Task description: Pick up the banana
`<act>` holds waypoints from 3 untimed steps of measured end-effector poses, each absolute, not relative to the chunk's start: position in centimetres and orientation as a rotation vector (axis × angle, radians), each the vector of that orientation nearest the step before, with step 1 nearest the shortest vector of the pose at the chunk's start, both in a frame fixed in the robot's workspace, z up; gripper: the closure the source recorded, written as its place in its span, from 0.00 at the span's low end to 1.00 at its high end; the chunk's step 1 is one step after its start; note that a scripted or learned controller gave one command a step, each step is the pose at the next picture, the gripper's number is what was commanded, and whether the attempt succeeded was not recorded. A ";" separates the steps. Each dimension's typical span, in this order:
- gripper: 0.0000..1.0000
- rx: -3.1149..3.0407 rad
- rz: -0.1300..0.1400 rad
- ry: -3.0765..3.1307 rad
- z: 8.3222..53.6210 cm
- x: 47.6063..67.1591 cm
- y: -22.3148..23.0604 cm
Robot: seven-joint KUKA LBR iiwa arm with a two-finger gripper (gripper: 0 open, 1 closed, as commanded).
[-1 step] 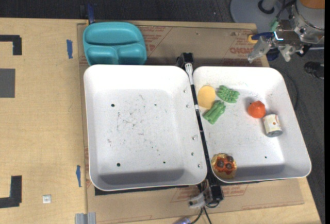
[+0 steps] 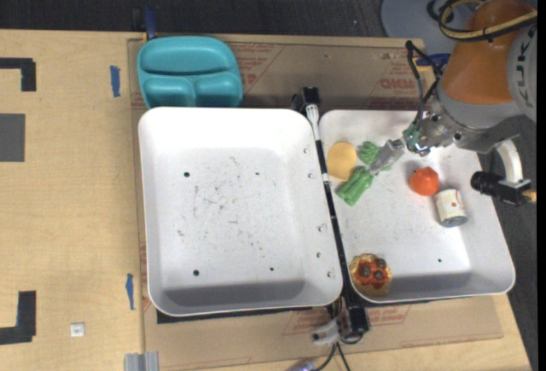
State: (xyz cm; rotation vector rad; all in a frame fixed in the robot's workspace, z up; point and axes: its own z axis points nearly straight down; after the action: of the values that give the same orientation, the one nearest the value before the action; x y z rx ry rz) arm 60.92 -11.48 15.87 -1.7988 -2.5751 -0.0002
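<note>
- The gripper (image 2: 394, 151) is hanging over the right bin (image 2: 478, 271), beside a green toy (image 2: 358, 182).
- I cannot tell its state.
- No banana is recognisable.

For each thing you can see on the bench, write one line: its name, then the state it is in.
Yellow rounded banana-coloured piece: lying in the right white bin, by its left wall.
Green toy vegetable: lying flat beside the yellow piece.
Red-orange ball: resting loose.
Small white cylinder: tipped on its side.
Red-and-yellow speckled ball: at the near edge.
Teal divided tray: upright behind the left white bin.
</note>
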 end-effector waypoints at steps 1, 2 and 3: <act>0.00 -1.633 0.000 -2.682 18.5 54.4 -7.3; 0.00 -1.877 0.001 -2.516 18.4 50.0 1.4; 0.00 -1.946 0.002 -2.463 18.4 47.9 8.9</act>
State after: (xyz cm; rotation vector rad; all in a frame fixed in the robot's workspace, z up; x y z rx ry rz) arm 47.91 8.94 18.45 -1.9463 -2.4628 0.0016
